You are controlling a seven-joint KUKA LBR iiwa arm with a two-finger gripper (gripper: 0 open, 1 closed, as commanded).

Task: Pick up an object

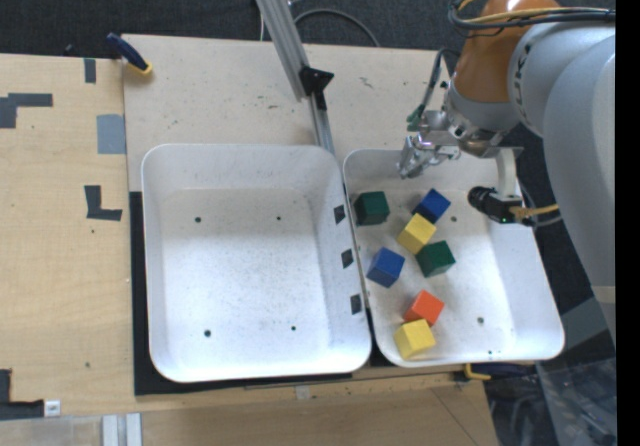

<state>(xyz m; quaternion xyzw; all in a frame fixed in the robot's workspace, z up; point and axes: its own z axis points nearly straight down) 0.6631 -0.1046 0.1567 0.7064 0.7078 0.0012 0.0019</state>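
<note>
seven small blocks lie loose in the right bin (520, 324): a dark green block (372, 207) near its upper left wall, a blue block (433, 204), a yellow block (417, 232), another green block (435, 257), a second blue block (385, 267), an orange block (426, 307) and a yellow block at the bottom (414, 337). the bin's right half is open. the left bin (160, 234) takes the frame's middle. the gripper (415, 162) hangs over the right bin's top edge, small and blurred; i cannot tell its opening, and no block is seen in it.
</note>
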